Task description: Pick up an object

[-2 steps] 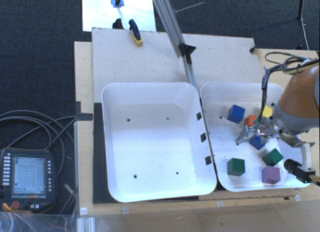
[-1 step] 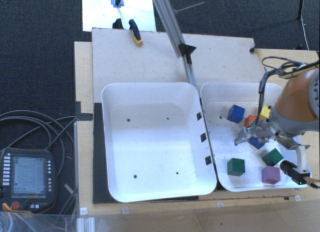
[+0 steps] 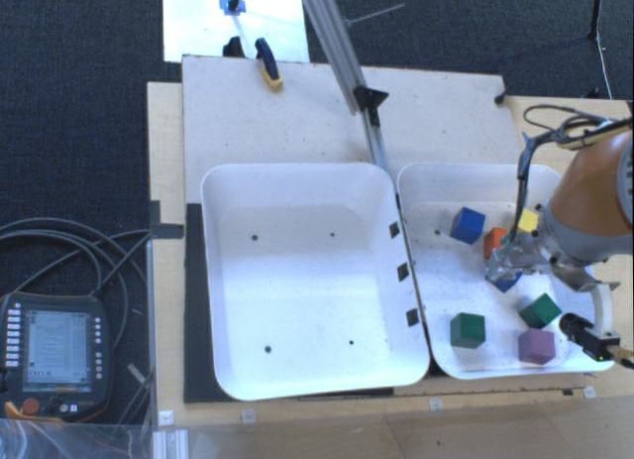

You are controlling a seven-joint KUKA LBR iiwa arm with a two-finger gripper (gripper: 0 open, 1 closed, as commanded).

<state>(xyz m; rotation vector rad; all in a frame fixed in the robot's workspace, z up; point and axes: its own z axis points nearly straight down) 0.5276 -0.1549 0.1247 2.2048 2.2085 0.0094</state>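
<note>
The right bin (image 3: 436, 189) holds several small blocks: a blue cube (image 3: 468, 225), an orange block (image 3: 493, 241), a yellow block (image 3: 529, 220), two green cubes (image 3: 468, 330) (image 3: 541, 310) and a purple cube (image 3: 536, 346). My gripper (image 3: 505, 271) hangs low in this bin, just below the orange block. A bit of blue block (image 3: 508, 283) shows right under its tips. The arm's orange band (image 3: 594, 189) covers the bin's right side.
The left bin (image 3: 297, 184) sits beside the right one, with a dividing rim (image 3: 406, 269) between them. A slanted metal pole (image 3: 337, 41) crosses the back of the bench. A teach pendant (image 3: 54, 353) and cables lie on the floor at left.
</note>
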